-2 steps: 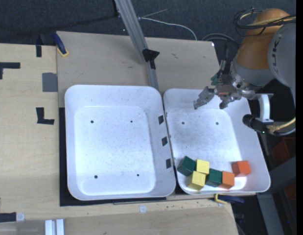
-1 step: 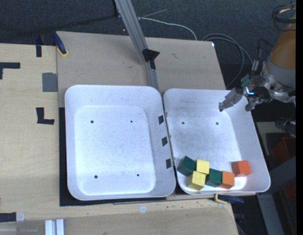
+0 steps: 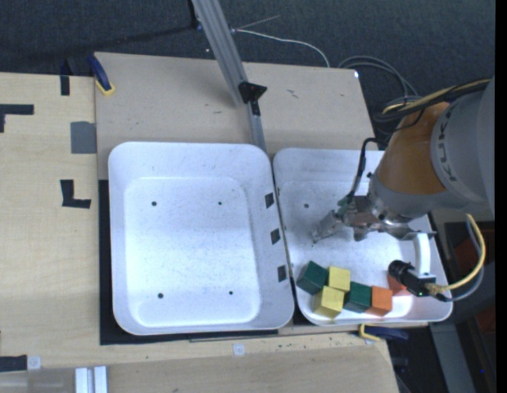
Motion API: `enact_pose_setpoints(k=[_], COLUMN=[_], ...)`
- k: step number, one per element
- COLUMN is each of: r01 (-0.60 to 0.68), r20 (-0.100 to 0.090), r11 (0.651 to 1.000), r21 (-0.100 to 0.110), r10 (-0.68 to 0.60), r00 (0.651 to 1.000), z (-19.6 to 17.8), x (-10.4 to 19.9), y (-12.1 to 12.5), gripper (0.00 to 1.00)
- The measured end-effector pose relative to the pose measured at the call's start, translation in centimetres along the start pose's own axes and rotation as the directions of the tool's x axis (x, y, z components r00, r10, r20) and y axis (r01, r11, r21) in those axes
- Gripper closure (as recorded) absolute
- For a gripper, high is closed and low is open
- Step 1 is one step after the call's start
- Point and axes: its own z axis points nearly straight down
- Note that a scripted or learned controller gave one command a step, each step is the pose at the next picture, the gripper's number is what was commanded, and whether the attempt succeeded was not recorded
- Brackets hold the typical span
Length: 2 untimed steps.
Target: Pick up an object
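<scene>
Several small blocks lie clustered at the near edge of the right bin point(image 3: 319, 170): a dark green block point(image 3: 314, 276), a yellow block point(image 3: 339, 278), a second yellow block point(image 3: 328, 301), another green block point(image 3: 359, 295) and an orange block point(image 3: 382, 300). My gripper point(image 3: 329, 222) hangs over the bare middle of the right bin, a little above and beyond the cluster. Its two fingers are spread open and nothing sits between them. The grey arm with its orange band point(image 3: 409, 158) comes in from the right and covers the bin's right side.
The left bin point(image 3: 187, 236) lies beside the right one, sharing a raised rim. A grey metal rail point(image 3: 224, 43) slants down from the top to the bins' junction. Cables point(image 3: 450, 281) loop near the arm's wrist at the right bin's near corner.
</scene>
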Motion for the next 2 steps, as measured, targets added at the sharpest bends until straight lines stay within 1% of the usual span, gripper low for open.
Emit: enact_pose_setpoints(k=[1, 2], r01=[-0.001, -0.001], r20=[0.002, 0.002], r11=[1.0, 1.0], r21=[-0.008, -0.008], r10=[0.001, 0.001], r00=[1.0, 1.0], z=[-0.46, -0.46], x=[-0.12, -0.12], y=[0.17, 0.17], gripper=[0.0, 0.0])
